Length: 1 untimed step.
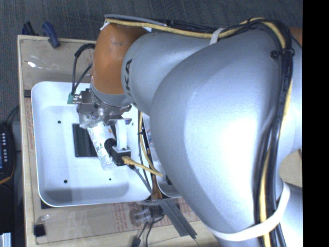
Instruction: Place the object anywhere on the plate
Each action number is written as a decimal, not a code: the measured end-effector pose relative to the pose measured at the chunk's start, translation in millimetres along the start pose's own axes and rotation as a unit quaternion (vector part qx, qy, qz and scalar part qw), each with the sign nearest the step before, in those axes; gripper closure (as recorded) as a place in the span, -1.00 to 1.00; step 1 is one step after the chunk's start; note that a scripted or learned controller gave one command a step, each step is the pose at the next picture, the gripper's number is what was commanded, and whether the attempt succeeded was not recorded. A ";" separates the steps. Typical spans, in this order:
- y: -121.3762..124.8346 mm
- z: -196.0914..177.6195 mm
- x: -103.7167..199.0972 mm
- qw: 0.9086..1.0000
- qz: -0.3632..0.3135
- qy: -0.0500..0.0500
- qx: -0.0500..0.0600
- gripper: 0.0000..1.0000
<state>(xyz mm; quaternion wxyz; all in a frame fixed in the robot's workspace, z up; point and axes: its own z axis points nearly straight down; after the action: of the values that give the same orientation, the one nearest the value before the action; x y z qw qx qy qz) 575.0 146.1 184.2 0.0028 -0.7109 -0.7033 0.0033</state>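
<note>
Gripper point(105, 130) of the grey arm hangs low over the shallow white plastic bin point(46, 138) on the left. Just under it lies a white tube-like object point(100, 147), its long axis slanted from upper left to lower right, beside a dark rectangular plate point(82, 140). Whether the gripper clamps the object, I cannot tell; the wrist hides this.

a shallow white bin point(51, 187) is seen on a pale wooden bench point(31, 60). a dark rectangular patch point(82, 140) lies on the bin's floor, near its middle. a blue clamp point(50, 34) is fixed at the bench edge beyond the bin's far corner. dark carpet point(154, 1) surrounds the bench.
</note>
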 end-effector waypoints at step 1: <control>-37.2 92.4 29.3 0.992 0.130 0.002 -0.002 1.00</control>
<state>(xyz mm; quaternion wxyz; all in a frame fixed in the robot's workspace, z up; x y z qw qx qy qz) 537.3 175.8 92.1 0.0019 -0.7961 -0.6051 0.0008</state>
